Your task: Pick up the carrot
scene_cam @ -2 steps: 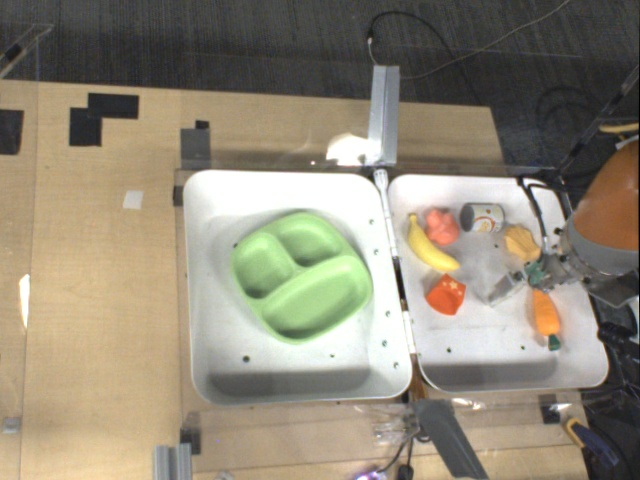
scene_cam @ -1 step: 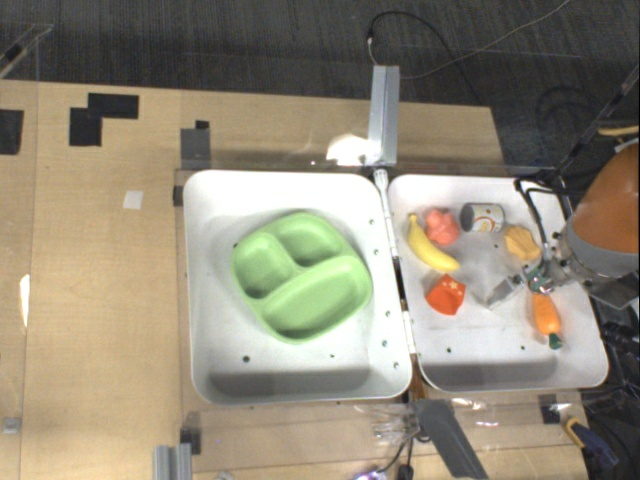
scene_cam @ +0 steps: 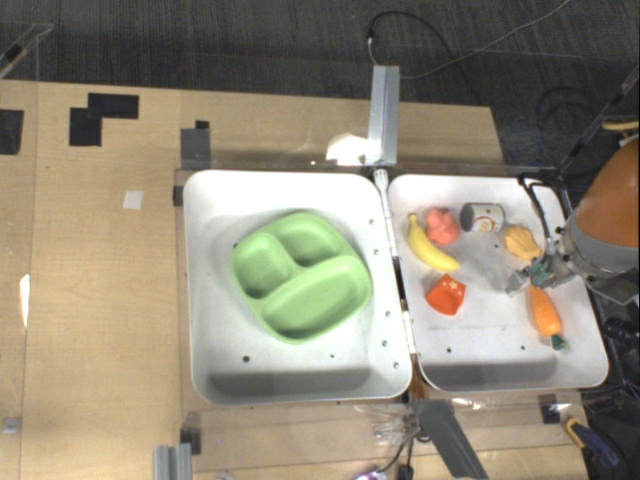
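The carrot (scene_cam: 545, 313) is orange with a small green tip. It lies along the right side of the right bin (scene_cam: 500, 363), green end toward the near corner. My gripper (scene_cam: 537, 272) hangs just above the carrot's upper end, at the end of the grey arm with its orange band (scene_cam: 612, 200) that comes in from the right. Whether it touches the carrot is unclear from this angle.
The right bin also holds a yellow banana (scene_cam: 430, 246), a pink-red fruit (scene_cam: 441, 225), a red piece (scene_cam: 446, 294), a small metal can (scene_cam: 482, 217) and a yellow-orange item (scene_cam: 520, 241) beside the gripper. In the left bin (scene_cam: 210, 268) lies a green divided plate (scene_cam: 300, 273).
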You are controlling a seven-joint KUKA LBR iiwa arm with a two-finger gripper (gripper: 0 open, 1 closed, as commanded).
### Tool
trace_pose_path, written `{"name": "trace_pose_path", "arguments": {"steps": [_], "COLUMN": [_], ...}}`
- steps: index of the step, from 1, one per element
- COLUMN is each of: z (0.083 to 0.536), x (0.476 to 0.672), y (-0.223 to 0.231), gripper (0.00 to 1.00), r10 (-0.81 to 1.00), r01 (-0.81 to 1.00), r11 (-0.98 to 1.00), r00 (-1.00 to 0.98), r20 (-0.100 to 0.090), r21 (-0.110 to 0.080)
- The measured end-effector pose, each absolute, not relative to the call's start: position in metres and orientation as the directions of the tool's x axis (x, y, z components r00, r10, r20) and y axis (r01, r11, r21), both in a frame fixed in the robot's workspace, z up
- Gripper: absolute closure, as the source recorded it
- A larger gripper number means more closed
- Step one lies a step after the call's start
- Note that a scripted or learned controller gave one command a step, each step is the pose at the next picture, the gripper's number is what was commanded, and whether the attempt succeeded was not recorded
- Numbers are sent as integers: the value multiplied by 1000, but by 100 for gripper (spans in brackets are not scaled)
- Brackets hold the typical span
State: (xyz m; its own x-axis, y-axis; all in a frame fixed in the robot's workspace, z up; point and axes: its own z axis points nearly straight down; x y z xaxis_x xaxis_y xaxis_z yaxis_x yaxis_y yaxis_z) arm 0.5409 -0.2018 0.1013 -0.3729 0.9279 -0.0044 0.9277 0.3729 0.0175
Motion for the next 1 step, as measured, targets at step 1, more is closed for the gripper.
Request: {"name": "trace_pose_path", "arguments": {"steps": [1], "z": [191], "x": [548], "y": [-138], "gripper": [100], "r10": [971], "r01": [971], "r11": [237], "r00": [-237], "r20": [-2], "r21": [4]}}
